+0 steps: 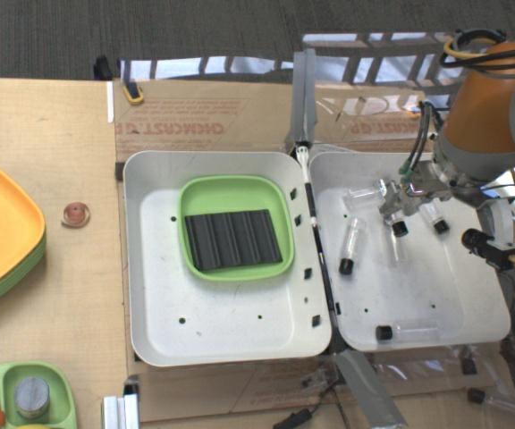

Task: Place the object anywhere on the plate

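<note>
Clear black-capped tube (350,245) lies in right bin (472,329), just lower left of gripper (395,206); gripper state indeterminate. Green plate (280,195) in left bin.

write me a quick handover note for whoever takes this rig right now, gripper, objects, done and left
Gripper: low over the right bin, among the clear tubes; its grip can't be judged.
Things: several clear black-capped tubes, e.g. one, lie loose in the right bin. The green plate sits in the left bin with a dark ribbed block on it.
Done: no tube on the plate.
Left: pick a tube, carry it over, set it on the plate.
</note>
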`<state>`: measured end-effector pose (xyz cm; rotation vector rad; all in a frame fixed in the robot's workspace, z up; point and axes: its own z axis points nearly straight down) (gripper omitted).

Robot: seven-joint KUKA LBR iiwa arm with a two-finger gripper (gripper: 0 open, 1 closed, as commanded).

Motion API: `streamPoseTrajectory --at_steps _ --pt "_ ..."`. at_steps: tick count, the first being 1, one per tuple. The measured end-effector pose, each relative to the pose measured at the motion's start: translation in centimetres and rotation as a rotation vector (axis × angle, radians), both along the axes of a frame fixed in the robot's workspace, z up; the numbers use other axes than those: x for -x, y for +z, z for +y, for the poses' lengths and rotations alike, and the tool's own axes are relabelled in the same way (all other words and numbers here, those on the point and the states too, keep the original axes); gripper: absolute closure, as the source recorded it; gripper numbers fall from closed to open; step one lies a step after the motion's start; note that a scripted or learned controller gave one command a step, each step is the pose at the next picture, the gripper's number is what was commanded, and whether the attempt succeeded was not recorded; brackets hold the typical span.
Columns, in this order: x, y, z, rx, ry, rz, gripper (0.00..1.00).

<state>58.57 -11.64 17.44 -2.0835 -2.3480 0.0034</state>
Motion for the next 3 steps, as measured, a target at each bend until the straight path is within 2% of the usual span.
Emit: streamPoseTrajectory --at_steps 1,2,3 --pt "4.1 1.7 3.9 0.0 0.064 -0.001 1.0" --pt "1.8 1.6 9.2 0.0 0.247 -0.002 1.0" --pt "2.0 2.0 12.1 0.0 0.305 -0.002 1.0"
